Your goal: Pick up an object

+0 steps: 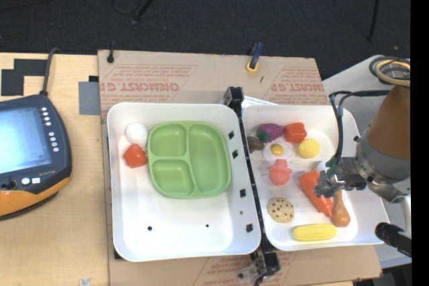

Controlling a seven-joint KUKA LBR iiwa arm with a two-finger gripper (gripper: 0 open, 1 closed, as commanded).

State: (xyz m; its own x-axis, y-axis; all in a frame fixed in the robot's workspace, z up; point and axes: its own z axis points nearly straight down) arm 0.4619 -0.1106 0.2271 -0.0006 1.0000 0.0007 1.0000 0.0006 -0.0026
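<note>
The right bin holds several toy foods: a purple piece, a red piece, a yellow ball, a fried egg, a pink piece, a cookie, a corn cob, an orange carrot and a brown drumstick. My gripper hangs low over the carrot and drumstick at the bin's right side. The wrist hides how it meets them.
The left bin holds a green divided plate, a white ball and a red piece. A tablet pendant lies on the bench at far left. A black clamp joins the bins.
</note>
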